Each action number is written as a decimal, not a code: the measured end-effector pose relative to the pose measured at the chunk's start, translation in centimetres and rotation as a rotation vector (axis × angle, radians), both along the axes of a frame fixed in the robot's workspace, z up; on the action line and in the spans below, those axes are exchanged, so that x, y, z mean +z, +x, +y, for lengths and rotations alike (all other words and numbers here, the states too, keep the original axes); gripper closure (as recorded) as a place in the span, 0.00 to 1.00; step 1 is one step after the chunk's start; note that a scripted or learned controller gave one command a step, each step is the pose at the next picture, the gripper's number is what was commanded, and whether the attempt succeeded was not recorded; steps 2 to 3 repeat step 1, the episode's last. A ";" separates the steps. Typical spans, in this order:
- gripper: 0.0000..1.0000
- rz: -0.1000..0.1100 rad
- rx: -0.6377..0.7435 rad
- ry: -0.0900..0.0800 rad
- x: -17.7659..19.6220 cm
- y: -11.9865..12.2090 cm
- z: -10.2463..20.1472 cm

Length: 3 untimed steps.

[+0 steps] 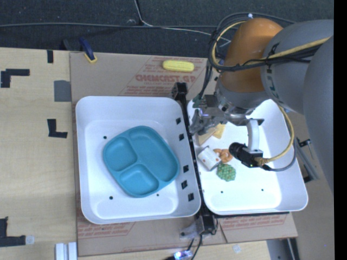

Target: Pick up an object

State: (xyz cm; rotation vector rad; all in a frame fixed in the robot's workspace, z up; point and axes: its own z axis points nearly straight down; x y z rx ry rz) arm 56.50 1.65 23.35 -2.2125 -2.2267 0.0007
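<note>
The claw [201,124] hangs low over the left side of the right bin [282,199], close against the wall it shares with the left bin [87,145]; whether it is apart or together I cannot tell, since the wrist and cabling sit over it.

Taking the claw as landmark: a pale yellow wedge, probably toy cheese [218,130], lies just to its right, partly under the wrist. Just below the claw sits a small white block [207,157], touching or nearly touching a small orange piece [224,155], with a green broccoli-like toy [226,172] just beyond those. Any of these could be the thing to pick up.

The risks, as I judge them: so near the shared wall, a descent may catch the rim instead of an object. The block, orange piece and broccoli are bunched, so a close could nudge one aside or trap two. The black cable fitting [245,155] trails over them and might sweep them.

Well left of the claw, a blue divided plate [140,160] lies in the left bin; a yellow corn-like toy [178,65] rests on the tabletop [32,161] above.
</note>
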 end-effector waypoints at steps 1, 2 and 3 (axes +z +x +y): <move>1.00 -0.001 0.000 -0.001 0.5 -0.6 5.4; 1.00 -0.001 0.000 -0.001 0.5 -0.6 5.4; 1.00 -0.001 0.000 -0.001 0.5 -0.6 5.4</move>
